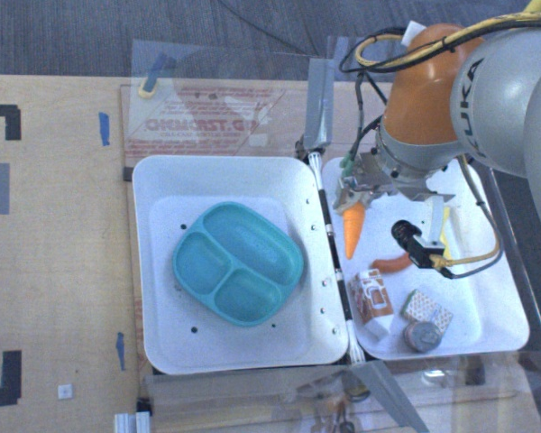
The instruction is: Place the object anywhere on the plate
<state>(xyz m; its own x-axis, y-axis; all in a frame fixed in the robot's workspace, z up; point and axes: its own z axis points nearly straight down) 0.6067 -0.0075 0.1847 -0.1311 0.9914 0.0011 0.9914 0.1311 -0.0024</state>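
A teal plate (239, 262) with three compartments lies tilted in the left white bin (162, 332). An orange toy carrot (353, 233) is in the right bin (496, 318) close to its left wall, thick end up and tip pointing toward the front. My gripper (353, 198) sits directly over the carrot's thick end and covers it. The arm's orange band and grey wrist hide the bin's back part.
The right bin also holds a small orange piece (392, 262), a brown and white box (371, 298), a patterned packet (426, 307) and a grey round can (422, 336). A black cable fitting (413, 242) hangs beside the carrot. A ridge (329, 242) divides the bins.
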